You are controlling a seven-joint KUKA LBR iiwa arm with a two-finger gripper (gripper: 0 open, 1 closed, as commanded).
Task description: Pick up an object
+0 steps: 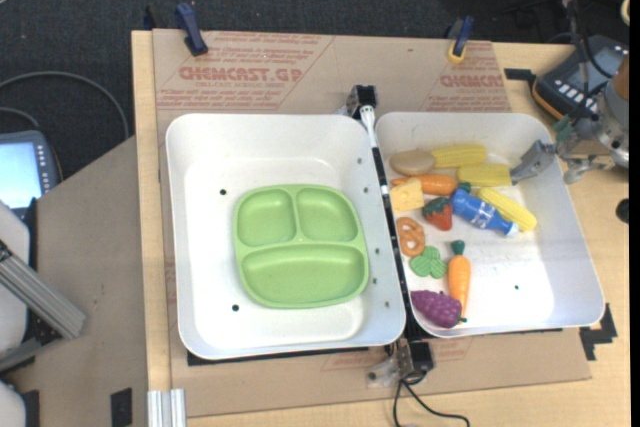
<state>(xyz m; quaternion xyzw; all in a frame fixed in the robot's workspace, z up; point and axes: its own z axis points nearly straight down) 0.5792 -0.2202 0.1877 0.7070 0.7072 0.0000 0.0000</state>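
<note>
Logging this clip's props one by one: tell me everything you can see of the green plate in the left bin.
The green plate is a light green, rounded-rectangle plate that looks like matte plastic. Raised ridges split it into three wells: two small ones at the far side, one wide one at the near side. It lies flat, right side up, roughly in the middle of the left bin, resting on the bin's floor. Nothing else touches it.

Two shallow white bins of smooth, slightly glossy plastic, left (pixel 190 215) and right (pixel 560 255), on a matt brown cardboard sheet printed in red (pixel 290 65). Pale green three-compartment tray (pixel 298 245), smooth matt plastic. Toy foods, including a blue bottle (pixel 482 212), in glossy moulded plastic.
</note>
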